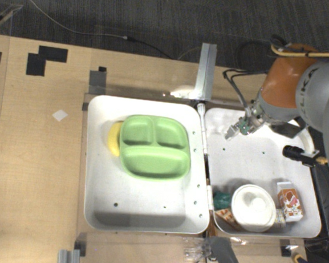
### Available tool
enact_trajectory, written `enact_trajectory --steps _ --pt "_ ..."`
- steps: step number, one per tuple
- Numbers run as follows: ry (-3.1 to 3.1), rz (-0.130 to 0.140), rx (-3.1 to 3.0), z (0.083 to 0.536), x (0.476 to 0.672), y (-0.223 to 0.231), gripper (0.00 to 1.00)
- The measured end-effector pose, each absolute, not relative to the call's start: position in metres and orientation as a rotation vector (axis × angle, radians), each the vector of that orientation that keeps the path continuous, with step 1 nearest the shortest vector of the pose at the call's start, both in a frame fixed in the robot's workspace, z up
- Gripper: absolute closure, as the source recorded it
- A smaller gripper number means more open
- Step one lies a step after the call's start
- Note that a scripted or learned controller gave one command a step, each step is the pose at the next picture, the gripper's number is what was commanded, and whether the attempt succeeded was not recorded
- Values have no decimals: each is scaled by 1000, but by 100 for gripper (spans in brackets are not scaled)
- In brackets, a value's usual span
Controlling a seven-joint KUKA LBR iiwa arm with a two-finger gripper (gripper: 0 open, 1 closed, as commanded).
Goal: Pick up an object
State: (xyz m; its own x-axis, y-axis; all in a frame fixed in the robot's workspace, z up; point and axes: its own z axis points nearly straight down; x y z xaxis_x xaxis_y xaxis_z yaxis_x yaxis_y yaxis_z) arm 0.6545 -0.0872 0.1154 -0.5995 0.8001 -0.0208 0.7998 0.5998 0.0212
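Note:
My gripper (237, 129) hangs over the back left part of the right bin (265, 157), above bare white floor, with nothing seen in it. Along that bin's front edge stand a white round bowl (253, 207), a small red and white carton (289, 204) to its right, and a green item (222, 199) to its left with a brownish item (227, 218) beneath it. All of these lie well in front of the gripper. In the left bin (140, 212) a green divided plate (153, 146) rests partly over a yellow object (113, 139).
A metal post (206, 71) rises behind the wall between the two bins. The grey arm with its orange band (283, 81) comes in from the upper right. A black part (300, 154) sticks out over the right bin's right side.

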Motion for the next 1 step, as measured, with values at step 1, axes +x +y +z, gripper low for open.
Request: enact_trajectory --steps 1 --pt "2899 7 1188 198 671 0 100"
